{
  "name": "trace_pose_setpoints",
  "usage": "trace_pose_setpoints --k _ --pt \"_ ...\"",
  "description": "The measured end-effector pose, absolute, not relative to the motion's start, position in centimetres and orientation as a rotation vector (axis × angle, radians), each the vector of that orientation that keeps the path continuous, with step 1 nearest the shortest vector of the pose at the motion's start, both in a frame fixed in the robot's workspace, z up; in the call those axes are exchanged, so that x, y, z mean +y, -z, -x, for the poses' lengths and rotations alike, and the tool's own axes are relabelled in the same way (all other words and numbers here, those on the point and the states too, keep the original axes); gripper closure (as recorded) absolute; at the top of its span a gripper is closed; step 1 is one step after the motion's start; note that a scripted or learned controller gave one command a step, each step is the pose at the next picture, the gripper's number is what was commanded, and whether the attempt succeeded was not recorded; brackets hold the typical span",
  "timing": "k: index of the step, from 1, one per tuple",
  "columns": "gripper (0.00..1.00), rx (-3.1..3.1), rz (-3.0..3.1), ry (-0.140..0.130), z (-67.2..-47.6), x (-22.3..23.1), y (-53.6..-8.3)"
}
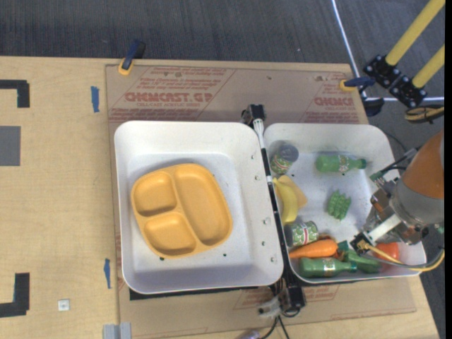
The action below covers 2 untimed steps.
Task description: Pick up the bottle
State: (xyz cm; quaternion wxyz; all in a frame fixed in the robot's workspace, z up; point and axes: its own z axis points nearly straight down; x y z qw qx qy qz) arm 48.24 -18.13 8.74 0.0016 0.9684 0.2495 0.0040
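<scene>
Evidently the jaws are lowered into the near corner of the right bin (381,136), under the wrist of the grey arm (418,189). It cannot be told whether they are released or clenched, as they are lost among the clutter there.

Two green bottles are seen. A dark green bottle (330,265) lies on its side just beside the jaws, to their left, pressed along the bin's near wall. A carrot (314,248) lies touching its far side, and a red item (388,251) lies close to the jaws. A paler green bottle (340,164) lies well apart, beyond the jaws toward the far wall, with bare floor around it.

The dark bottle is judged to be the one being approached. For a sound grasp, the jaws should be set across its body, square to its long axis. Room between wall and carrot is tight, so the carrot may be pinched too. The lift is best made straight upward.
</scene>
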Motion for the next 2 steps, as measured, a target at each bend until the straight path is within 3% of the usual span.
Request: trace_pose_setpoints --k 1,2 --pt "1.0 1.516 -2.767 -0.008 -48.09 -21.93 -8.74" --pt "1.0 2.087 -2.337 0.0 -48.21 -21.18 -8.76"
